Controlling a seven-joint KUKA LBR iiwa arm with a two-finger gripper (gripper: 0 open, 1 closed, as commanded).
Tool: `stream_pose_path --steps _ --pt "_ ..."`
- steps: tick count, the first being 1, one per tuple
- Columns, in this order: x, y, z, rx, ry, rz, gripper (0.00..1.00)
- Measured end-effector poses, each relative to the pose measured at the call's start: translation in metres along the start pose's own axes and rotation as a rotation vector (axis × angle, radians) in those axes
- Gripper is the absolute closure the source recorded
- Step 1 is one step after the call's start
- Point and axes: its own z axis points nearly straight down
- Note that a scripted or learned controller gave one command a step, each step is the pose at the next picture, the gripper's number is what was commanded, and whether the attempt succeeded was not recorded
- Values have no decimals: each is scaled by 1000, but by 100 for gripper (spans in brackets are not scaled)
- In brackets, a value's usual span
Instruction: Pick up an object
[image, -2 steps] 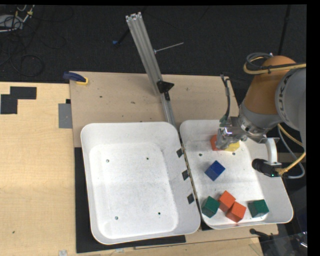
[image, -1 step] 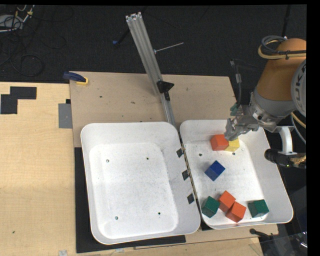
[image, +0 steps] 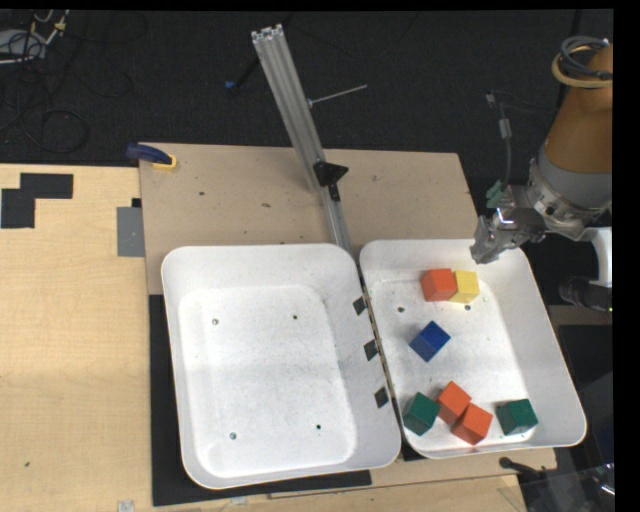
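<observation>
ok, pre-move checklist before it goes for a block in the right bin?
1. Gripper above the right bin: ok, it hangs over the bin's far right corner.
2. Nothing carried: cannot tell, the tip is too small and dark to read.
3. Nearest target free: not ok, the orange block touches the yellow block.
4. Isolated target available: ok, the blue block stands alone mid-bin.
5. Near-edge cluster: not ok, two green blocks and two orange ones sit packed close together.
6. Left bin out of the path: ok.
</observation>
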Motion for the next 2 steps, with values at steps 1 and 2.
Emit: stream_pose_path --steps 1,2 --pt "0 0 -10 4 1 -2 100" --pt "47 0 -4 8 3 -4 100"
